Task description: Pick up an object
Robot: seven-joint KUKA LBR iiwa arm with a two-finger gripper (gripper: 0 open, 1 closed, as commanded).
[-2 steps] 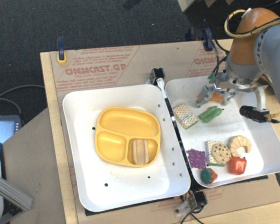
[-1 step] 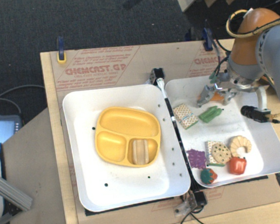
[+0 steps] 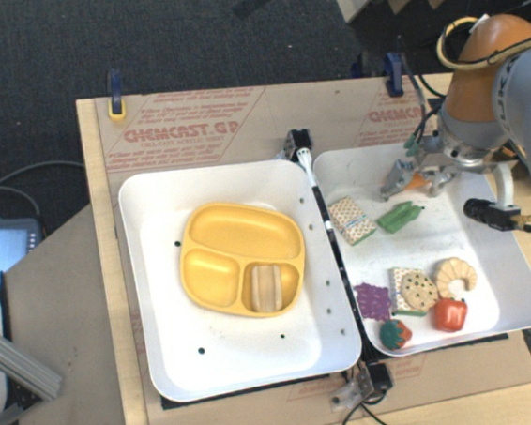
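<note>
The gripper (image 3: 419,174) sits low over the far part of the right bin (image 3: 510,296), its grey fingers around something small and orange (image 3: 417,180); whether they have closed on it or merely straddle it cannot be told from this angle. Just near of it lies a green piece (image 3: 399,216), and left of that a patterned cracker (image 3: 352,219). The rest of the toy food clusters in the near part of the same bin: a purple bunch of grapes (image 3: 373,298), a second cracker (image 3: 413,288), a pale shrimp-like piece (image 3: 455,276), a red pepper (image 3: 450,314) and a red-and-green item (image 3: 395,334). The left bin (image 3: 168,359) holds a yellow divided plate (image 3: 242,257). To do this step well, I would judge the fingers should centre on the orange item, close fully before rising, and lift straight up, clear of the green piece and the bin's far wall.
</note>
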